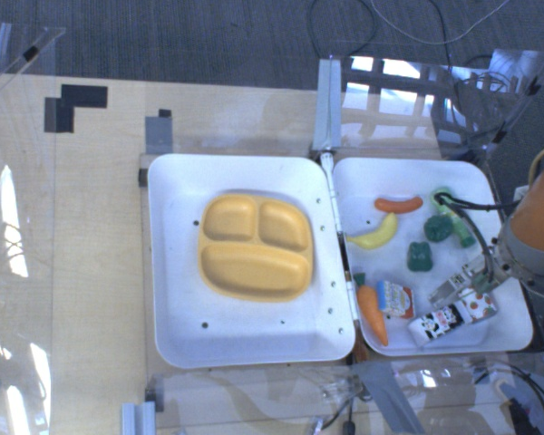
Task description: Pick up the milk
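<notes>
While the milk (452, 318) lies on its side against the near wall of the right bin (517, 333), with our end effector (467, 284) just above it, grip state impossible to tell, we risk pinching its edge so it slips toward the snack pouch (394, 298) and carrot (372, 314) beside it.

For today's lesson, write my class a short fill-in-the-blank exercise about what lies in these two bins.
1. The yellow divided plate lies in the ____ bin.
2. The banana lies just below the ____.
3. The milk carton, black and white, lies beside the gripper near the right bin's ____ edge.
4. The vegetable along that bin's left wall is a ____.

Missing words: left; sausage; front; carrot
</notes>
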Robot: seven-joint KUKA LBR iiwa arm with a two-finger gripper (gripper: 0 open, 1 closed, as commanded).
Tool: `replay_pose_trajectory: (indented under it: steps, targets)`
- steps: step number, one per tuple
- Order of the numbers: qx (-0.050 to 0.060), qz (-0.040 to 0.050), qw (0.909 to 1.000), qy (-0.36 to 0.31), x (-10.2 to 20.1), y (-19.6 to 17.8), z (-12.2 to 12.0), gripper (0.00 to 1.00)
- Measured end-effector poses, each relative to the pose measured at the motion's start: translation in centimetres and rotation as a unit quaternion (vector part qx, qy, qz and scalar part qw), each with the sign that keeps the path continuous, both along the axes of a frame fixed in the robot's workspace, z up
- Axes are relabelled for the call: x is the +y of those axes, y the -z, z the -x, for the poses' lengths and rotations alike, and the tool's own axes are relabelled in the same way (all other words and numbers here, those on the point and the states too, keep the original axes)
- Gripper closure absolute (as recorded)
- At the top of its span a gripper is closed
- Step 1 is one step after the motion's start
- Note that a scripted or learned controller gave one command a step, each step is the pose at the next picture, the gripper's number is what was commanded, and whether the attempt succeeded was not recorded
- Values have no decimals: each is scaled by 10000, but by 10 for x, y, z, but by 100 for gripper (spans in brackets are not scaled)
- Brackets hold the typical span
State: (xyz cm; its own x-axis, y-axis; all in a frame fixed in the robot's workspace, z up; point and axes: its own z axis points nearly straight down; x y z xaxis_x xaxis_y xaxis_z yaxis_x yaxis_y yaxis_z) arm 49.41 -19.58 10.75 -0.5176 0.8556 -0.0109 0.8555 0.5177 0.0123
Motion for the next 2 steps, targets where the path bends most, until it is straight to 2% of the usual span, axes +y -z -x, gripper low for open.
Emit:
replay_pose_trajectory:
  steps: [1, 2]
  targets:
    - [44, -6, 9992, -401, 29, -41, 5, 0]
    - [46, 9, 9915, -1303, 6, -26, 5, 0]
